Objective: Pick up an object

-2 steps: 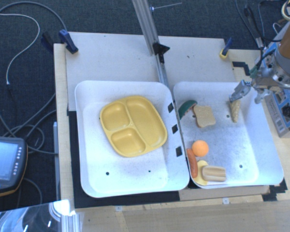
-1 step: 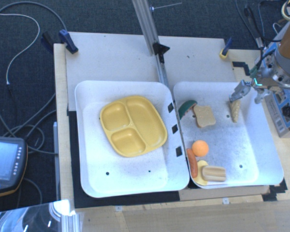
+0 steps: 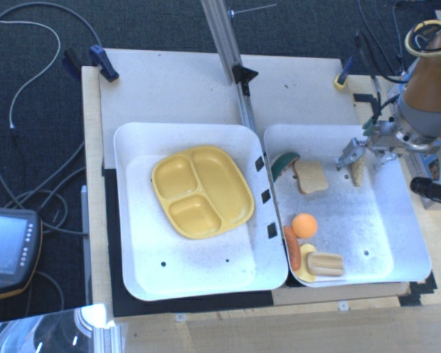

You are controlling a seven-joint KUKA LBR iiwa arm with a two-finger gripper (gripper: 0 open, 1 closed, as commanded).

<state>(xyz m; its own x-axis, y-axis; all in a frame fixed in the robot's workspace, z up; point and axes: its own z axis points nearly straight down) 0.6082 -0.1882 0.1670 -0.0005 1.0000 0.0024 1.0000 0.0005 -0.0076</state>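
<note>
The arm reaches in over the right edge of the bench [image 3: 169, 72], its tool [image 3: 361, 159] low over the far right part of the right bin [image 3: 397, 219]. Two metal fingers are spread to either side, and a small pale yellowish piece [image 3: 357, 173] sits between and just below them. The tool reads as released rather than clenched. Whether the fingers touch the piece cannot be settled from this slanted view; it may simply lie on the bin floor under them.

Contents of the right bin: a tan bread-like slice [image 3: 311, 176] near the far edge, with a green curved item [image 3: 283, 161] just beside it toward the divider; an orange ball [image 3: 304, 226] near the middle; along the near left corner an orange carrot-like stick [image 3: 292, 245], a yellow item [image 3: 303, 265] and a tan block [image 3: 325, 264] lying on it. The left bin [image 3: 132, 197] carries a yellow compartment plate [image 3: 201, 190].

Judgement: the step in hand is the approach or the moment before closing on the pale piece; nothing is yet secured. The next move calls for the fingers to straddle the piece squarely, close firmly, then lift straight up. The piece is small and thin, so a slight offset would likely let it slip out or tip. The bread-like slice lies near, though apart, and should not obstruct.
</note>
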